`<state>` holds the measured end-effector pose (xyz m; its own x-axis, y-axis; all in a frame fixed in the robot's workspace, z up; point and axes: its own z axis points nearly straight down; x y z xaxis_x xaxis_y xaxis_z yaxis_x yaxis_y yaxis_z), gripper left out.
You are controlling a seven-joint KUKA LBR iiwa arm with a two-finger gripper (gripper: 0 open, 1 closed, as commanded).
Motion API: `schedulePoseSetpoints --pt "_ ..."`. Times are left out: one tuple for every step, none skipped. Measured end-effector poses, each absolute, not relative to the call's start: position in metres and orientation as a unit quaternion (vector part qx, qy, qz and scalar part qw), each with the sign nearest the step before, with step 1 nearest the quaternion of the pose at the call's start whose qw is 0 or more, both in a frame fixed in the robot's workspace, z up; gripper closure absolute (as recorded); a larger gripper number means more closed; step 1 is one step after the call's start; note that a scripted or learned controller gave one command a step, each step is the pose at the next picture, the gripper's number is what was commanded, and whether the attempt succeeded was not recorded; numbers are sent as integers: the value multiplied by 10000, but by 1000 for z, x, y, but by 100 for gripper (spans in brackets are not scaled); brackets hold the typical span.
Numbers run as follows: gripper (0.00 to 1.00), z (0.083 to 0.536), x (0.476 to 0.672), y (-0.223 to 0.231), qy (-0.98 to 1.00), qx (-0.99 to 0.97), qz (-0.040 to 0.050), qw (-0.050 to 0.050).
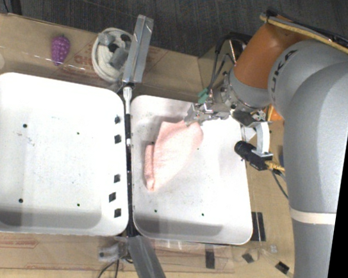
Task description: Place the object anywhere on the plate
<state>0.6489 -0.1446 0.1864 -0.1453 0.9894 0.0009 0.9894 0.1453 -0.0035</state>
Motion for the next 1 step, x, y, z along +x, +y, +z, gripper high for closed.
schedulePoseSetpoints --pt "100 232 649 -144 -7597 -6503 6 8"
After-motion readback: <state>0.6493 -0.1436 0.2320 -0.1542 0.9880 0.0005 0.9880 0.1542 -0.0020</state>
